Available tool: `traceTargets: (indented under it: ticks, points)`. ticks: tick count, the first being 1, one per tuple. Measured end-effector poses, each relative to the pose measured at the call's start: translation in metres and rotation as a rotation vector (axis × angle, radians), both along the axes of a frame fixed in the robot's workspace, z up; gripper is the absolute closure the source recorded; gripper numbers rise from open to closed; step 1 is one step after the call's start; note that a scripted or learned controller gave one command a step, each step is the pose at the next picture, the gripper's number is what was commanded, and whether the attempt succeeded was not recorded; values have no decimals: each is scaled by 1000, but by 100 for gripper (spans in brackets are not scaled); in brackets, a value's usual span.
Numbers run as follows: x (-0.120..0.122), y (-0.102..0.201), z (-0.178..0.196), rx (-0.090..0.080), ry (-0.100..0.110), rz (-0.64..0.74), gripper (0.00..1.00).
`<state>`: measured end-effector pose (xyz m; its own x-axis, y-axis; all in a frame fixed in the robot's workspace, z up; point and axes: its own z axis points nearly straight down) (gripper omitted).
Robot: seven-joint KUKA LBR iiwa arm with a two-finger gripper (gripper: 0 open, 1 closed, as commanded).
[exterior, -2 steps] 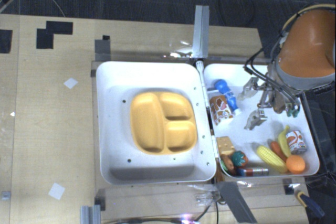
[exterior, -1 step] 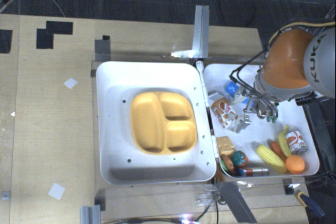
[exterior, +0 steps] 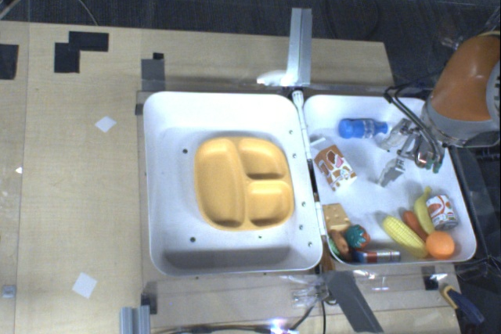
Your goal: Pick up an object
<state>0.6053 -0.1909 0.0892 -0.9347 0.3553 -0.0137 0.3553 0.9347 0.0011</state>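
We see the gripper (exterior: 401, 155) hovering over the right bin (exterior: 368, 109), jaws apart and holding nothing, so still the approach step. Nearest pick: blue bottle (exterior: 362, 127) just left of it; next we'd say it should descend and close

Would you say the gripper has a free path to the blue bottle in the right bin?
Probably yes. The gripper hovers just right of the blue bottle, which lies alone on bare bin floor in the right bin; nothing sits between them.
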Motion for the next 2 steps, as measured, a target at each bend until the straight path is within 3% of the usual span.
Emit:
traceTargets:
  ticks: [1,2]
  points:
    - [50,-6,-1,8,46,-97,0]
    - [27,-13,-1,5,2,-252,0]
